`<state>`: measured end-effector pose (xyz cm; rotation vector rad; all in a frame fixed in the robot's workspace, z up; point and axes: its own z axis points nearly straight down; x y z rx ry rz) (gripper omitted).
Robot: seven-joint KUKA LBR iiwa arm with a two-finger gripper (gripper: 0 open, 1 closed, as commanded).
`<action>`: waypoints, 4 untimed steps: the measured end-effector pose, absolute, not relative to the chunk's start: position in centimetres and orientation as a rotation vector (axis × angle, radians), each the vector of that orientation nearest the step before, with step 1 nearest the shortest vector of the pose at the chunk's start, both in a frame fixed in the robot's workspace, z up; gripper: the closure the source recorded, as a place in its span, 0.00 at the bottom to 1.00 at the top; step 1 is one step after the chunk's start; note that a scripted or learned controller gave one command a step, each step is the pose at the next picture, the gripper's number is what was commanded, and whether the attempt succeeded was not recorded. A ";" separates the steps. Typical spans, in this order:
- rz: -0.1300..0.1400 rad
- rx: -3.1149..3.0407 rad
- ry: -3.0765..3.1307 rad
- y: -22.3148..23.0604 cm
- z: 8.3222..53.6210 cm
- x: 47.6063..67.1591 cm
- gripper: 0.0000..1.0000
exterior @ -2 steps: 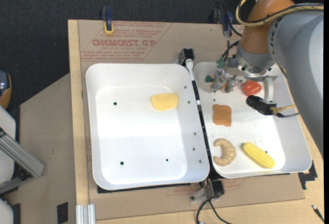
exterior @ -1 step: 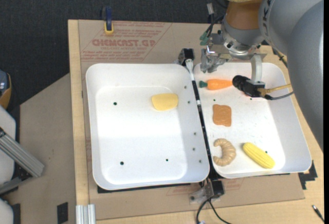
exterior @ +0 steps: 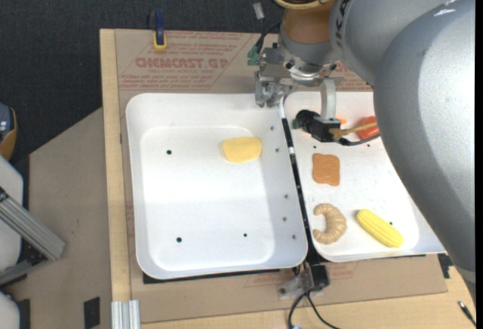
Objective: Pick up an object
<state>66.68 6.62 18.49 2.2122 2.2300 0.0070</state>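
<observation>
A pale yellow lump (exterior: pixel 241 149) lies in the left bin (exterior: pixel 151 169), towards its back right. In the right bin (exterior: pixel 347 252) are a brown square slab (exterior: pixel 326 168), a tan curled shrimp-like piece (exterior: pixel 330 222), a yellow corn cob (exterior: pixel 379 228) and a red-orange piece (exterior: pixel 365 128) half hidden under the arm. My gripper (exterior: pixel 269 93) hangs over the back right corner of the left bin, close to the divider between the bins. It is above and to the right of the yellow lump, apart from it.
The big grey arm (exterior: pixel 423 63) covers the right bin's back and right side. A blue and yellow clamp (exterior: pixel 158 27) sits on the cardboard sheet (exterior: pixel 189 56) behind the left bin. The bins' rims meet in a narrow ridge (exterior: pixel 294 169).
</observation>
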 end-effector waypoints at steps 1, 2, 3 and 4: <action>-0.001 2.218 2.230 12.2 17.4 65.8 1.00; 0.002 2.219 2.223 11.9 18.6 65.9 1.00; 0.008 2.211 2.237 23.4 19.3 62.8 1.00; -0.014 2.226 2.226 22.5 15.5 56.0 1.00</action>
